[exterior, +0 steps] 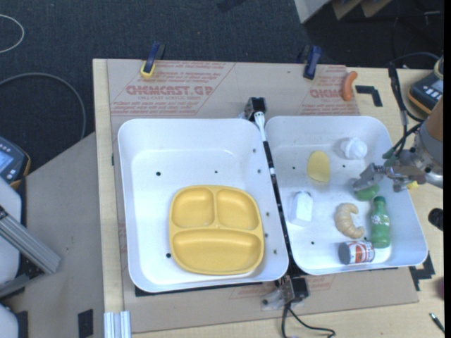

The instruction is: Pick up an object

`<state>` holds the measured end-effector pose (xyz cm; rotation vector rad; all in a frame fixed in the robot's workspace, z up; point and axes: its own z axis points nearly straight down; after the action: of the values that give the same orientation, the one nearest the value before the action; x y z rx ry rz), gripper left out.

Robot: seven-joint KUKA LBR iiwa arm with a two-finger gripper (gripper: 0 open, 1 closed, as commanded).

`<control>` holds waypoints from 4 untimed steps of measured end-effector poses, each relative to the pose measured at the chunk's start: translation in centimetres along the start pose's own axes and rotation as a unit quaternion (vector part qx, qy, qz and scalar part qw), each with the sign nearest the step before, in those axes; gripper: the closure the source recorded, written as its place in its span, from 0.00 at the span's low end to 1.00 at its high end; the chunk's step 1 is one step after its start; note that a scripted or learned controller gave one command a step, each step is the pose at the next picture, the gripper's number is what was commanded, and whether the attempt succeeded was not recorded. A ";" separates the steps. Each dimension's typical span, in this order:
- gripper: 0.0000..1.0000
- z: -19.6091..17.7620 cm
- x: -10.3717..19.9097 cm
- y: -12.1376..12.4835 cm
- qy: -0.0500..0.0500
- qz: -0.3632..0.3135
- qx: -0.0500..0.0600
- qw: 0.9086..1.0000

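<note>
The right bin (394, 136) holds several small things: a yellow rounded piece (318, 166), a white crumpled item (354, 147), a small white cup-like piece (303, 206), a tan croissant (349, 219), a green bottle (380, 224) lying lengthwise, and a red-and-white can (358, 253) on its side. My gripper (368, 182) hangs low over the right side of this bin, just above and left of the bottle's cap. A bit of green (363, 193) shows right under it. I cannot make out anything held.
The left bin (141, 146) carries a yellow divided plate (215, 229). The arm (426, 157) comes in over the right bin's right rim. Clamps (150, 60) (311, 62) and an orange piece (347, 86) sit on the cardboard behind the bins.
</note>
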<state>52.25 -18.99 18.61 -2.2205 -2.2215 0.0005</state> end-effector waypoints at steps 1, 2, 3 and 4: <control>0.00 9.2 -3.0 -3.9 0.000 -0.001 -0.001 1.000; 0.00 -13.9 -3.5 -4.2 -0.004 -0.001 -0.009 1.000; 0.00 -36.0 -3.5 -4.3 -0.005 -0.001 -0.011 1.000; 1.00 -36.1 -3.4 -4.3 -0.003 -0.001 -0.004 1.000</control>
<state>48.01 -22.42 54.69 -2.2263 -2.2301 -0.0020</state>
